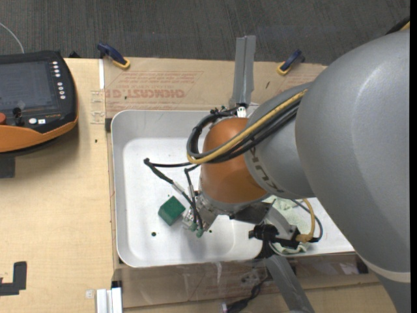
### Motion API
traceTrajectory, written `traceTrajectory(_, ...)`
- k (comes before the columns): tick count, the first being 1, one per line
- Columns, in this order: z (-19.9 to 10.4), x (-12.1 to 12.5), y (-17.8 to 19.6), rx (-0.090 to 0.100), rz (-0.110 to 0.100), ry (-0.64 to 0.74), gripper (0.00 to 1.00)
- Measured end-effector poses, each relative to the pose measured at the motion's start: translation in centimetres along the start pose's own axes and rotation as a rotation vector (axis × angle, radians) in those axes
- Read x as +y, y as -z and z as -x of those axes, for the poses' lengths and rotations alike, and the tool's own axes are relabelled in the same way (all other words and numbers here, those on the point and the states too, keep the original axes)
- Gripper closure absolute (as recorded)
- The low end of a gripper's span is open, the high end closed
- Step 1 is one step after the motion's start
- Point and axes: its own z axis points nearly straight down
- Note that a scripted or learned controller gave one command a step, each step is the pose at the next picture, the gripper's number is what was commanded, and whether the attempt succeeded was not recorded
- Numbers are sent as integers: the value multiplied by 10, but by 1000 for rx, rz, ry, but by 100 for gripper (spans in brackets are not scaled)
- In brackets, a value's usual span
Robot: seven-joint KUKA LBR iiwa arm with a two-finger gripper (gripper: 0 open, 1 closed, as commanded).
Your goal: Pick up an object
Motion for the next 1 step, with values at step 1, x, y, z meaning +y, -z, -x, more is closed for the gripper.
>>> traceTrajectory(1, -10, 14, 84, -2, 3, 190, 100)
